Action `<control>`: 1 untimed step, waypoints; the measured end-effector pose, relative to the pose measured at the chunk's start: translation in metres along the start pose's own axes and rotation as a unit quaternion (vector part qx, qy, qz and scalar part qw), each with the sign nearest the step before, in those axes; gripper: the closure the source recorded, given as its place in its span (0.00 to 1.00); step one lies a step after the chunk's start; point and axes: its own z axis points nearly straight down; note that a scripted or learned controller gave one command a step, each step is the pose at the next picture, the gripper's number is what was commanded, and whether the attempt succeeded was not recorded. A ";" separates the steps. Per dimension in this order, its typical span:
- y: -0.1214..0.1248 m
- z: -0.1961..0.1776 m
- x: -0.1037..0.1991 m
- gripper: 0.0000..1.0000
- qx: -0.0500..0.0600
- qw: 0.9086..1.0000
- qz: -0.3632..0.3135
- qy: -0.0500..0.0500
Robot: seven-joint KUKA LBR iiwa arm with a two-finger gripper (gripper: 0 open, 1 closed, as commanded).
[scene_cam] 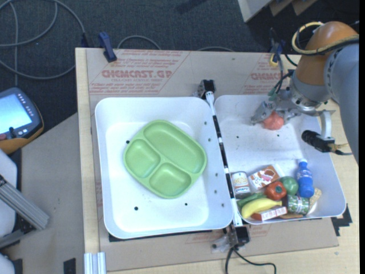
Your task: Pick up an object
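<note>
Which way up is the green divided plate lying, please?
Right side up: the green divided plate lies flat in the left bin, compartments facing upward.

You're looking at a robotics lab cell, not a home or kitchen. Evidence: industrial arm (331, 56) with orange band over a worktop (142, 73) skinned in printed cardboard sheet, clamped at the far corner by a blue clamp (106, 46). Two white bins (108, 153) butted side by side, bracketed together. Loose cables (34, 21) coil on dark carpet. Teach-pendant-type screen (14, 116) sits at the left edge. Aluminium extrusion (20, 201) lower left. The right bin's groceries are toy plastic food (274, 193), test props.
</note>
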 end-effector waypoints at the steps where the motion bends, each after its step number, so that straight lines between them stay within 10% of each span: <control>1: 0.001 -0.015 -0.004 1.00 -0.004 1.000 0.001 -0.002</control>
